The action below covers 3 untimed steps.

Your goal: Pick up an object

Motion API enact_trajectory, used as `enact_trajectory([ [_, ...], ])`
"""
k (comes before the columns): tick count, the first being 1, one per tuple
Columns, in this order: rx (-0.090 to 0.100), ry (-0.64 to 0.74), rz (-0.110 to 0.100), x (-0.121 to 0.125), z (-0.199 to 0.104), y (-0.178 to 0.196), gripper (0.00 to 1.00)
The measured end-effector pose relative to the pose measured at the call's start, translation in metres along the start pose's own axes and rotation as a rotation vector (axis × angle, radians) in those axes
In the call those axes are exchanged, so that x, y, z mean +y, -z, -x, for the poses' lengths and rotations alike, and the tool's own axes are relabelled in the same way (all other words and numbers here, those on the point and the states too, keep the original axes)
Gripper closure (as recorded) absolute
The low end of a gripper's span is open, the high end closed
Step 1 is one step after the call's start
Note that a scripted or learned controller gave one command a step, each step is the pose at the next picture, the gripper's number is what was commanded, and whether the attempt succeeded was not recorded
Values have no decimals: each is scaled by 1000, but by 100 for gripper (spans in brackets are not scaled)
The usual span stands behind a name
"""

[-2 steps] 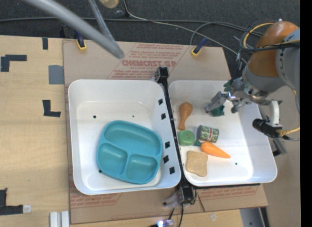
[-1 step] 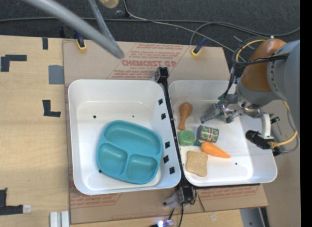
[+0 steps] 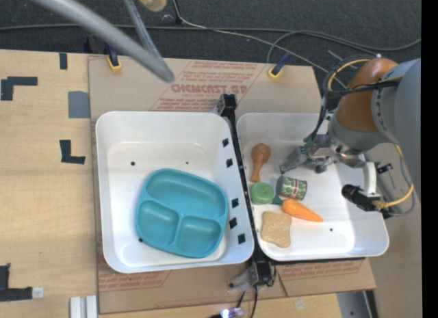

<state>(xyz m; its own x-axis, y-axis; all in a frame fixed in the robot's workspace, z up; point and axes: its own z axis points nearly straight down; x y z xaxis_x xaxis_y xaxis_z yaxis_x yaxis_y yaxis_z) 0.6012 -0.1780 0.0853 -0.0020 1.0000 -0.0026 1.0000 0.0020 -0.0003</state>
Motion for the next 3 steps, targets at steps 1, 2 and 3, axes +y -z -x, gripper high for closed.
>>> enact_trajectory([
  [1, -1, 1, 5, 1, 0, 11, 100],
  [2, 2, -1, 4, 7, 8, 63, 100],
  [3, 3, 1, 3, 5, 0, 109, 100],
])
